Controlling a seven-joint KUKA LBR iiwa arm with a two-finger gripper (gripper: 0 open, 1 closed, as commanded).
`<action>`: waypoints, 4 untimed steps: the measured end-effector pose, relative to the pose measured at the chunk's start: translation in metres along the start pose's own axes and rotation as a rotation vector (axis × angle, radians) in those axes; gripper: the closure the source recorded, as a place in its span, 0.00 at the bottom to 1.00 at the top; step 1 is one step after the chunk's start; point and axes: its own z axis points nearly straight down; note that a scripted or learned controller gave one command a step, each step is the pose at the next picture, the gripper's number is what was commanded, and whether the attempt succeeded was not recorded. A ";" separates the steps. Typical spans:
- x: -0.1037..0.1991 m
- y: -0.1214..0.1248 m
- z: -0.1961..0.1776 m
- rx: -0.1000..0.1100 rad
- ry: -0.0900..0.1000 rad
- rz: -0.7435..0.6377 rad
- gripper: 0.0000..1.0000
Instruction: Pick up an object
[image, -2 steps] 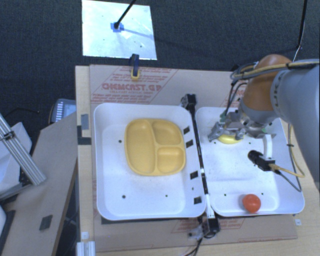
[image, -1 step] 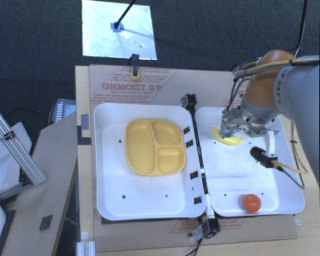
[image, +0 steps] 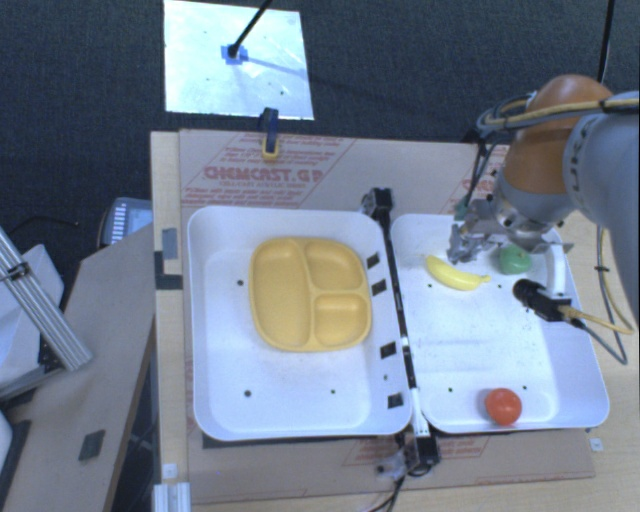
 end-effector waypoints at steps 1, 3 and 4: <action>0.008 0.008 -0.058 -0.003 -0.001 -0.001 1.00; 0.061 -0.008 -0.066 0.005 0.001 -0.004 1.00; 0.115 -0.009 -0.075 0.003 0.001 -0.006 1.00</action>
